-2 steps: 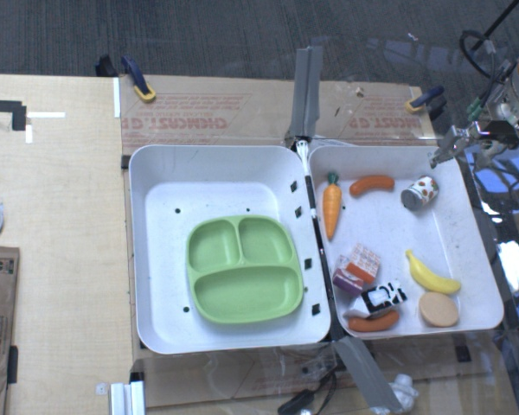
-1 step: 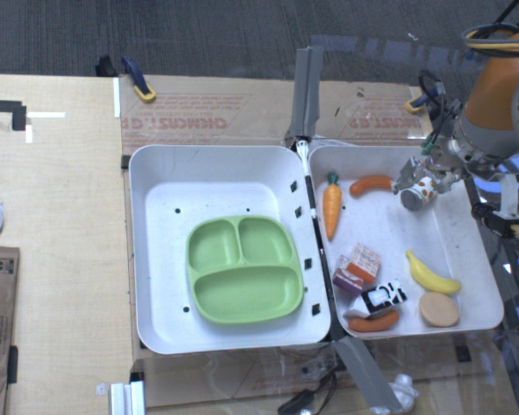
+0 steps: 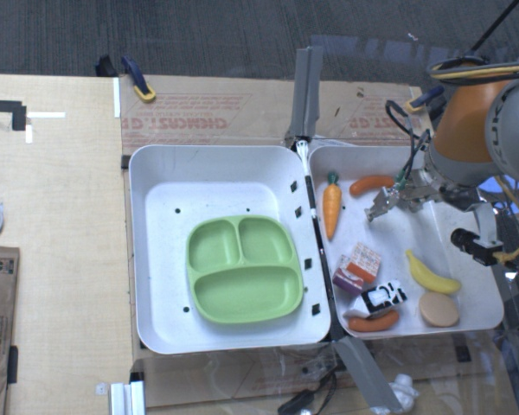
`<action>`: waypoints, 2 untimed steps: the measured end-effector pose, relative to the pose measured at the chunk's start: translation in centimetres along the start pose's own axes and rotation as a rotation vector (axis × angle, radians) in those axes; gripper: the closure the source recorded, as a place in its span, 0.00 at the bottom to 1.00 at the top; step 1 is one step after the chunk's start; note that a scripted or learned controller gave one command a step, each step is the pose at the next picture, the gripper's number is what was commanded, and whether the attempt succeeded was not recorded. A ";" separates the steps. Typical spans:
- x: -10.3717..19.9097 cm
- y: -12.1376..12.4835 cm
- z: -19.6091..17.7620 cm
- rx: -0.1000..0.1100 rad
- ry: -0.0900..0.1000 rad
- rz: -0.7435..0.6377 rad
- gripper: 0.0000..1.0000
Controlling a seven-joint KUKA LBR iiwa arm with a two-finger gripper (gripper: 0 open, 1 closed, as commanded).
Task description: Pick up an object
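My gripper hangs low over the upper middle of the right bin, on the grey arm with the orange band that comes in from the right. It is just below an orange sausage and to the right of a carrot, touching neither as far as I can see. I see nothing held in it. Lower in the same bin lie a pink and orange box, a banana, a black and white toy, a red sausage and a tan round piece.
The left bin holds a green divided plate. A grey post stands behind the wall between the two bins. Black cables and a fitting hang off the arm over the right bin's right side.
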State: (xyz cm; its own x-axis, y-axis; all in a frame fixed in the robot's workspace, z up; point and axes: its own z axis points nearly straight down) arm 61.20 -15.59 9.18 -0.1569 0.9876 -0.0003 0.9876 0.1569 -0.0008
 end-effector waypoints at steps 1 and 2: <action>-0.2 0.0 -1.0 -0.001 -0.001 0.004 1.00; -0.1 0.0 -1.0 -0.001 -0.001 0.004 0.00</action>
State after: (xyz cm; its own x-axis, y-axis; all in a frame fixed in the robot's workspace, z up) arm 61.23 -15.73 10.18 -0.1532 0.9882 -0.0012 0.9882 0.1532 0.0004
